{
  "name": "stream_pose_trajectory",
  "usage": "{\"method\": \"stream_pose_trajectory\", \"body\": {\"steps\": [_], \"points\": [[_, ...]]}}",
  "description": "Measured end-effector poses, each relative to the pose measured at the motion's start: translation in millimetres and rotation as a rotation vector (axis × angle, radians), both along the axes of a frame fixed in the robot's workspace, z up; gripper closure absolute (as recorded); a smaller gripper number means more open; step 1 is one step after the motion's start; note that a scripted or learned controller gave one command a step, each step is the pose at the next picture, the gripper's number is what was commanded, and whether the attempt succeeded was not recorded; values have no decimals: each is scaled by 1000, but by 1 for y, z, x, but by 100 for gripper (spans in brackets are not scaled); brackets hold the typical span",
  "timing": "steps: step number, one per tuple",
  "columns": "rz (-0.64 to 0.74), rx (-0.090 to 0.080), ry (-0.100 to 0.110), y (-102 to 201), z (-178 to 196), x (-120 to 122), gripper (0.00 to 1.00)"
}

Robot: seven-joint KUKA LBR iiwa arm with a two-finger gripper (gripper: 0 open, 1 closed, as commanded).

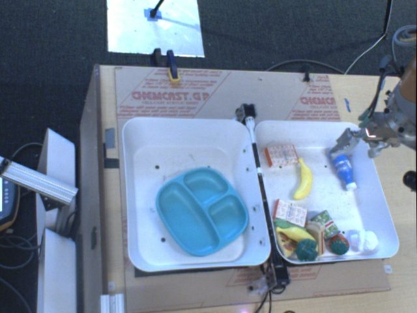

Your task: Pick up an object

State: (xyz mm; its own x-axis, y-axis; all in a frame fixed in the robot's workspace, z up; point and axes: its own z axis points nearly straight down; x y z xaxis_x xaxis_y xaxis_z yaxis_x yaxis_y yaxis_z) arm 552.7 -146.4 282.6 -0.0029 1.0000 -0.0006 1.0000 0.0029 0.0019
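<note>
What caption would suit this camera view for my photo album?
Robot tool hovering over a blue bottle in the right bin; blue divided plate in the left bin.

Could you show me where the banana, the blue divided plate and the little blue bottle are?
banana (303, 180): camera view, middle of its yellow body.
blue divided plate (201, 210): camera view, ridge between its compartments.
blue bottle (343, 169): camera view, its blue body.

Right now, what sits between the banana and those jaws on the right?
In the camera view, a blue bottle lies between the banana and the jaws, just beneath them on the right bin's floor.
</note>
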Motion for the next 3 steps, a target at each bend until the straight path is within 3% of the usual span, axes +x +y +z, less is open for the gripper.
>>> {"method": "stream_pose_trajectory", "body": {"steps": [1, 2, 3], "points": [[-1, 1, 4, 9, -112, 4, 0], [0, 1, 1, 42, -198, 20, 0], [0, 1, -1, 41, -188, 20, 100]]}}
